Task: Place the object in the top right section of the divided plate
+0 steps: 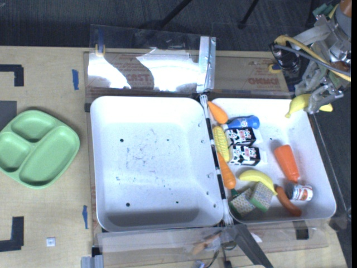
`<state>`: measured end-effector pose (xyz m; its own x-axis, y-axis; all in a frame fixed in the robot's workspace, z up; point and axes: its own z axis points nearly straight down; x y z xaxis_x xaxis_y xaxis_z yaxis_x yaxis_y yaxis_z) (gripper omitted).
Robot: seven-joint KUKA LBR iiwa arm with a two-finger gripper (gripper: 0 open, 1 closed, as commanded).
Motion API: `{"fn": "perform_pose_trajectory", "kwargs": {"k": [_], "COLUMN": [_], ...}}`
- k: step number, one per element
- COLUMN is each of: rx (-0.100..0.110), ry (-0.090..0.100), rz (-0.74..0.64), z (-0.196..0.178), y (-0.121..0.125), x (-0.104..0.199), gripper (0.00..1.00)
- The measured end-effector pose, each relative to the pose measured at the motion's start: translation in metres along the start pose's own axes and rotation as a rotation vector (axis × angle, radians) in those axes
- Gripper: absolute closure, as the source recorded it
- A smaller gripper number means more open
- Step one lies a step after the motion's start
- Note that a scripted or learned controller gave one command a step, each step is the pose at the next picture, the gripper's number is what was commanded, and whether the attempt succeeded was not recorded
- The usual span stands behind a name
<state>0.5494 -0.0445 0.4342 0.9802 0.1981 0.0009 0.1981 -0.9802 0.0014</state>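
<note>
Hand [318, 100] sits at upper right, above the far right corner of the right bin [321, 149], with a small yellow banana [298, 104] at its tip; the banana looks pinched between the fingers, hanging over the bin's top right edge, though the fingers themselves are blurred against the wrist hardware. Grey arm [329, 32] with yellow cabling comes in from the top right corner. Green divided plate [36, 148] rests on the bench [44, 88] at far left, well apart from both bins, three sections visible. Left bin [150, 161] lies between plate and right bin. In the right bin: an orange carrot [217, 112] near the top of the divider, corn cob [221, 140] just below it along the divider, another carrot [226, 173] lower down, blue and black-white cartons [244, 138] beside the corn, a second banana [257, 178] near the middle bottom, an orange bottle-like piece [286, 162] to the right, a small can [301, 193] at lower right, a patterned block [251, 199] at the bottom. Clear plastic sheet [150, 66] propped behind the left bin.
</note>
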Motion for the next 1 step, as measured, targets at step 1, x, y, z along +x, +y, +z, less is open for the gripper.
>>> {"fn": "perform_pose_trajectory", "kwargs": {"k": [1], "rx": [0.0], "ry": [0.0], "rz": [0.0], "z": [0.0], "y": [-0.0001], "x": [0.0], "gripper": [0.0]}}
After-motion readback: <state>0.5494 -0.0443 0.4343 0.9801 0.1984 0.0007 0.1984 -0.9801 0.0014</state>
